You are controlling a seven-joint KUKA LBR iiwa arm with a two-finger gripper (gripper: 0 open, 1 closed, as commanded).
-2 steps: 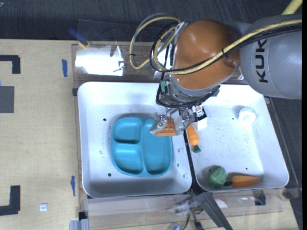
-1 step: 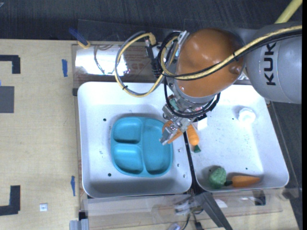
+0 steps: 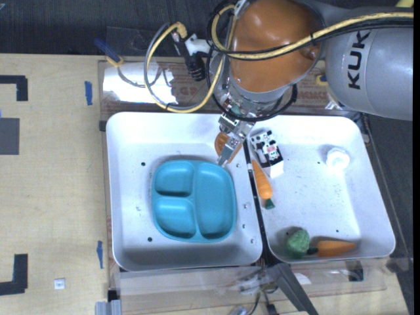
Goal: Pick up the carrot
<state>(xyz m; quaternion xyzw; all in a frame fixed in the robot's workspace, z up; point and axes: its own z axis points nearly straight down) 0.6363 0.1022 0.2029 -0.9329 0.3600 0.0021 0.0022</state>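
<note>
Your gripper (image 3: 231, 146) hung over the bins' shared wall; whether its fingers were apart or together, you could not tell. The carrot (image 3: 262, 182) lay just below-right of it, against the divider (image 3: 257, 205), inviting a glancing miss.

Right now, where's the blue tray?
The blue tray lies flat in the left bin, toward its middle. The hand is just above the tray's upper right corner.
</note>
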